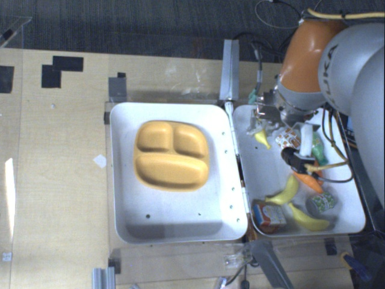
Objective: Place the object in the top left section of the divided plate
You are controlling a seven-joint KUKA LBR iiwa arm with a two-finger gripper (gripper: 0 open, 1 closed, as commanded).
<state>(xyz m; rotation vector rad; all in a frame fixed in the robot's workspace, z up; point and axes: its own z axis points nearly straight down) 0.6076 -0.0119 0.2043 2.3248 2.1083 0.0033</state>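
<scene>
A yellow divided plate (172, 154) lies in the left bin (126, 215), with two small sections at the top and one long section below. Its top left section (154, 136) holds nothing. My gripper (263, 124) hangs over the upper left part of the right bin (264, 173), well to the right of the plate. A small yellow piece (262, 139) shows right beneath the gripper. I cannot tell whether it is held or lying on the bin floor.
The right bin holds two bananas (287, 191) (308, 218), an orange carrot (310, 181), a green item (317, 152), a red-and-white packet (287, 139), a red can (269, 217) and a round grey-green item (323, 202). A metal divider (228, 77) stands between the bins.
</scene>
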